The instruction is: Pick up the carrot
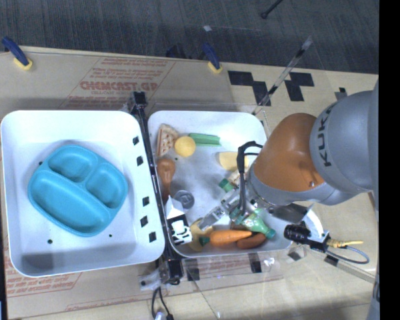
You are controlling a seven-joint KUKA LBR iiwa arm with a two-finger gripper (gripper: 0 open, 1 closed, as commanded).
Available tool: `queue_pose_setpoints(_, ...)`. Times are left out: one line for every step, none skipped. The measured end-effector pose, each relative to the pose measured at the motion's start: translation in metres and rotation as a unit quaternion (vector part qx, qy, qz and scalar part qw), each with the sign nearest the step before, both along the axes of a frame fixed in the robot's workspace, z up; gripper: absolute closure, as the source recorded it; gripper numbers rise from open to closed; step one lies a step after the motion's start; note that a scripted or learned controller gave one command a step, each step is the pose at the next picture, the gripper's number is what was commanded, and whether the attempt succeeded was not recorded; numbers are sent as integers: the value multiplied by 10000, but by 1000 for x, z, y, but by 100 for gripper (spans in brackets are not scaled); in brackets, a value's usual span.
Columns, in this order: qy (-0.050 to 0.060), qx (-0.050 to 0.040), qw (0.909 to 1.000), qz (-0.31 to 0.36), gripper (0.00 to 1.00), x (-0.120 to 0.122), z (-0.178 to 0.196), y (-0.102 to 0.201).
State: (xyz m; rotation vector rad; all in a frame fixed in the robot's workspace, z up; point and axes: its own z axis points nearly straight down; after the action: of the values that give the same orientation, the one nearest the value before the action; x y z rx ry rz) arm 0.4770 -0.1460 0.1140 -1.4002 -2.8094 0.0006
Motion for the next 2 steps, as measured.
queue_pose_setpoints(-15,-11,9972,748,0,0,12,7)
queue_pose_setpoints(-7,-3,9924,1233,0,55,15,-3)
